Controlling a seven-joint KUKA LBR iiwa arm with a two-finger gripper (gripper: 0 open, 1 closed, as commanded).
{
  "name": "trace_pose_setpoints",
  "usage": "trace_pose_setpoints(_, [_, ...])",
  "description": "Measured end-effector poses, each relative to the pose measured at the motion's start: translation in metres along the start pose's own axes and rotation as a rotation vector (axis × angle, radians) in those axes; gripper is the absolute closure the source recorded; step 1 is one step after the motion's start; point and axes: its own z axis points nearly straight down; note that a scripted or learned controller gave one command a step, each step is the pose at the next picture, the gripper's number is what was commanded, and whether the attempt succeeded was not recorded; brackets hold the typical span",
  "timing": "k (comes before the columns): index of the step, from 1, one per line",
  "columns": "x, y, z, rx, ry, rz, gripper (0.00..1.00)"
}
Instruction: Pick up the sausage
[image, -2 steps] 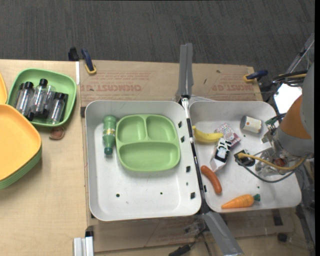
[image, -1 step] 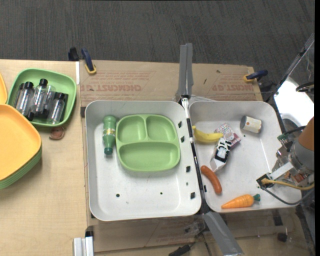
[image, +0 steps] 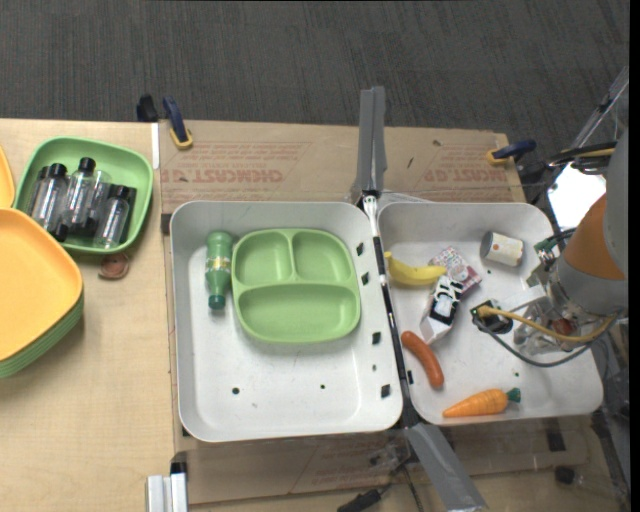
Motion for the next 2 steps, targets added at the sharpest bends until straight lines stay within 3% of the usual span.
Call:
trace_pose_setpoints(1, [-0.039,0.028,0.000,0.005,0.001,-0.199,1.00])
trace_pose_setpoints(2, [0.056,0.047,0.000,0.002,0.000,0.004,1.00])
